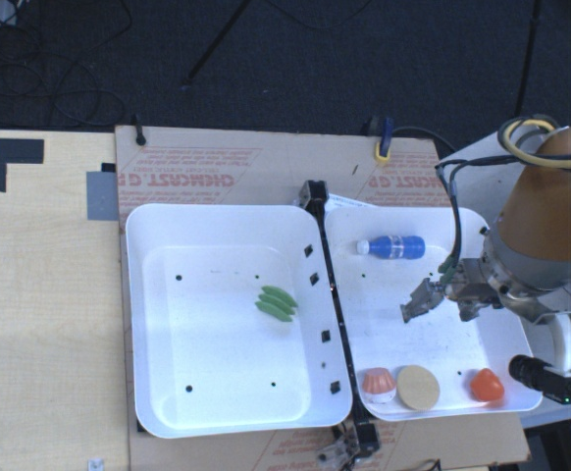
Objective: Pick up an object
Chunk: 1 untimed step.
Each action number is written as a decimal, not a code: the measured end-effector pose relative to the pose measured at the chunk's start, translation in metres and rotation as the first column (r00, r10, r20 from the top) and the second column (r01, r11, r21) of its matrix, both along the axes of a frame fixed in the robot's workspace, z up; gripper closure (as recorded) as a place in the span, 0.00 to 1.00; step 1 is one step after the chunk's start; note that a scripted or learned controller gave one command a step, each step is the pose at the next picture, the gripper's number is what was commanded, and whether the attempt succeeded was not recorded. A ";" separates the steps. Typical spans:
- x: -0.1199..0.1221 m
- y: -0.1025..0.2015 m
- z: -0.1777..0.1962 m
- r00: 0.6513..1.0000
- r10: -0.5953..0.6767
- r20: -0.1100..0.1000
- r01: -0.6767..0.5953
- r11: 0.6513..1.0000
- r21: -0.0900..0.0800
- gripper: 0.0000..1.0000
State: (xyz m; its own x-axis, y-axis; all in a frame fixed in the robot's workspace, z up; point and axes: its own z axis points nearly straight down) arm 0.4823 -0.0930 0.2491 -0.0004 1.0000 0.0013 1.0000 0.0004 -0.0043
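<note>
Camera view has us in the approach step: our gripper (415, 307) hangs mid right bin (462, 400), fingers released, grasping nothing. Bottle (391, 247) lies toward the bin's far edge. Next we judge a descent onto one object.

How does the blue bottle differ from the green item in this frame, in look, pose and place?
The blue bottle lies in the right bin, while the green item lies in the left bin. The bottle is blue with a white cap end and lies roughly level across the view; the green item is ribbed, all green, and lies at a slant. The bottle looks longer. Both lie flat, apart from the claw.
</note>
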 end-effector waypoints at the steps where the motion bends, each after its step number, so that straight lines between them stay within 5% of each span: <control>1: 0.080 0.002 -0.135 1.000 0.004 -0.004 -0.004 1.000 0.000 0.00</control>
